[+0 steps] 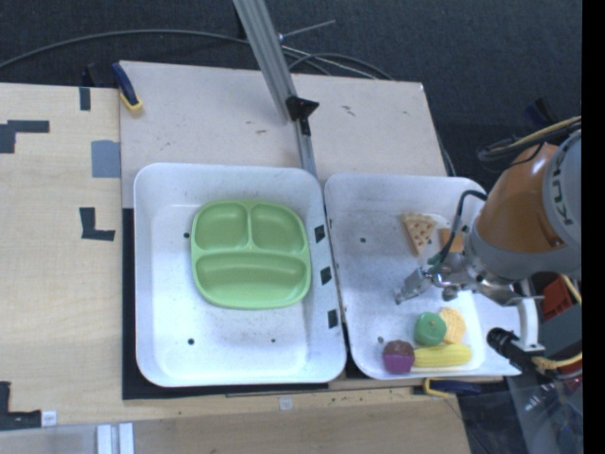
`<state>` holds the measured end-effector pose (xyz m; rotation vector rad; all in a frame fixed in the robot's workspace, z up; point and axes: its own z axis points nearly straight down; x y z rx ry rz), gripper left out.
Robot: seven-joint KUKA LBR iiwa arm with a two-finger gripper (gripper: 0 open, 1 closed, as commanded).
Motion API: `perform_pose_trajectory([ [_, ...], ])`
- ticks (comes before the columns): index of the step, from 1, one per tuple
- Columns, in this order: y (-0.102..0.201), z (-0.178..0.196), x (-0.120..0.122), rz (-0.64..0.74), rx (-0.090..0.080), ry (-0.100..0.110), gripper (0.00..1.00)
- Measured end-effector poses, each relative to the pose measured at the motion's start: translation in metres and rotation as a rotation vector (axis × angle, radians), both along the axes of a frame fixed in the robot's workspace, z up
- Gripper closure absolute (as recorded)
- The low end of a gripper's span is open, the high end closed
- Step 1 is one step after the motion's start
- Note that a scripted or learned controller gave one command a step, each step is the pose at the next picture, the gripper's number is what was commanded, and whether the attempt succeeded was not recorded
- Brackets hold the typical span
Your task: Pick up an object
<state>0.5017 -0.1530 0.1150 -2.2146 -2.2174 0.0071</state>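
My gripper [429, 293] hangs over the right bin [369, 253], near its middle right, and stands open with only bare bin floor between its fingers. Just below it lie a green round toy [430, 328] and an orange piece [455, 323]. A yellow corn cob [444, 355] and a dark purple ball [398, 355] rest at the bin's front edge. A pizza slice toy [421, 229] lies just behind the gripper. The grey arm with its orange band [515, 206] reaches in from the right.
A green divided plate [251, 254] lies in the left bin [156, 282]. A slanted metal pole [269, 50] rises behind the bins. Cables run across the dark floor at the back.
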Motion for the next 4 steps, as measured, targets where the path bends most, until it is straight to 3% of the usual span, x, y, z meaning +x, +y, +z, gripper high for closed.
perform_pose_trajectory([
  [1,0.000,0.013,0.001,0.001,0.000,-0.004,1.00],
  [4,0.004,0.184,0.014,0.001,-0.004,-0.013,1.00],
])
